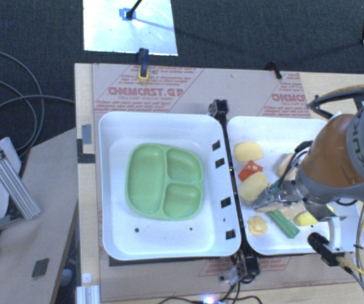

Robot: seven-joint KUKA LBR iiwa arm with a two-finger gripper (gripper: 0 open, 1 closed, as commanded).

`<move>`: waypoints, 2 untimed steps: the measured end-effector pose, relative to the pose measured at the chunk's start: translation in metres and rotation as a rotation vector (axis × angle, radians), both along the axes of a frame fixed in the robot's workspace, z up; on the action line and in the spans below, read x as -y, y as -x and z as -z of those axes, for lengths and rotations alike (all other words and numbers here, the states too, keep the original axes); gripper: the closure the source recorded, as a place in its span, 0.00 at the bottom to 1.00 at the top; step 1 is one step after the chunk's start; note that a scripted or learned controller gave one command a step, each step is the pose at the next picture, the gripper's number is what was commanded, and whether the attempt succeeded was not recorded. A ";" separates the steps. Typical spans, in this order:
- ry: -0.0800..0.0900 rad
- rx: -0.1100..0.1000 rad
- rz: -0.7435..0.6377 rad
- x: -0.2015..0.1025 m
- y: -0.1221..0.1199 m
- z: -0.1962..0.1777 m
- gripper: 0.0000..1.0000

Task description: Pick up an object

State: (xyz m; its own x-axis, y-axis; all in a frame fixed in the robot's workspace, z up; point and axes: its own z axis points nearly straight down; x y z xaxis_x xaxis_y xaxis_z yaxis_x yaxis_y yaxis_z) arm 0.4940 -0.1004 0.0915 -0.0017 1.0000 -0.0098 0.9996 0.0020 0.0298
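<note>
Reaching into the right-hand bin [352, 233] from three o'clock, the arm [340, 157] has its gripper [271, 197] low over the cluster of toy food at the bin's nine o'clock side. Whether the gripper is open or closed I cannot tell; its tip is a dark blur against the items beneath it.

The nearest candidate looks to be the yellow potato [253, 185], which lies just beside the gripper tip, towards ten o'clock from it. It is a rounded oval with its long axis running roughly from eight o'clock to two o'clock. A red piece [251, 169] touches it at twelve o'clock, and another yellow lump [249, 151] sits beyond that.

To do this step well, I judge the grip should close across the potato's short width, not along its length, and come down centred, since a smooth rounded shape may squirt sideways if pinched off-centre. The green stick [283, 223], pointing from ten o'clock to four o'clock, lies just below the gripper and could be nudged. The left bin [115, 233] holds a green divided plate [165, 181].
</note>
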 end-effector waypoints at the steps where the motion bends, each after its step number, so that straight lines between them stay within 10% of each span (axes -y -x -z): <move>1: 0.004 0.011 -0.001 0.001 -0.004 -0.014 1.00; 2: -0.007 -0.022 -0.002 0.016 -0.024 -0.088 1.00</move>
State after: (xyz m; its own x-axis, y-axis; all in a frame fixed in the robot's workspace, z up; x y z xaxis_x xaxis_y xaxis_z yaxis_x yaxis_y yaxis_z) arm 0.5185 -0.1168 0.1791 -0.0041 1.0000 -0.0029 1.0000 0.0042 0.0083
